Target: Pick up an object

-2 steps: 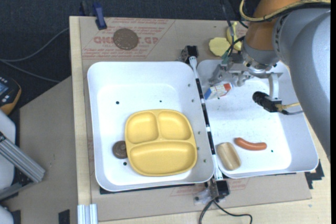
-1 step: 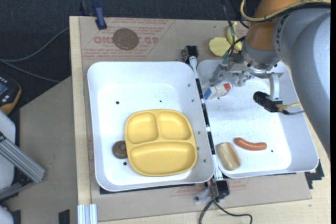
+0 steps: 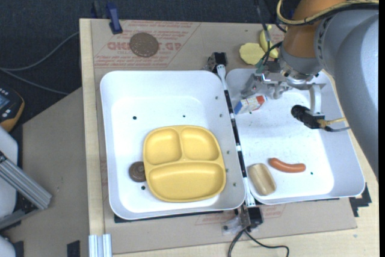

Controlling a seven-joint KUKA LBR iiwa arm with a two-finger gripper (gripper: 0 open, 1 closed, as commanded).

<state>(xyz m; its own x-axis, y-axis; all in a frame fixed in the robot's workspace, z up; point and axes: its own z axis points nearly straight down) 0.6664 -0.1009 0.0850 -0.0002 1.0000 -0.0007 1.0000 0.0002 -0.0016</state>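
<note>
My gripper [image 3: 264,91] hangs over the far left corner of the right bin [image 3: 337,180], and its fingers look open with nothing between them. A small blue, white and red carton [image 3: 248,104] lies on the bin floor just below and left of the gripper, close to its left finger. Nearer the front of that bin lie an orange sausage [image 3: 287,166] and a tan bread roll [image 3: 261,179]. In the left bin [image 3: 120,99] sits a yellow divided plate [image 3: 183,162] with a brown disc [image 3: 137,172] at its left edge.
The grey arm and its orange band [image 3: 310,21] cover the right bin's far right side. A black part with a cable [image 3: 307,116] hangs beside the wrist. Behind the bins, a yellow object [image 3: 251,53] and a brown disc [image 3: 143,44] lie on the bench.
</note>
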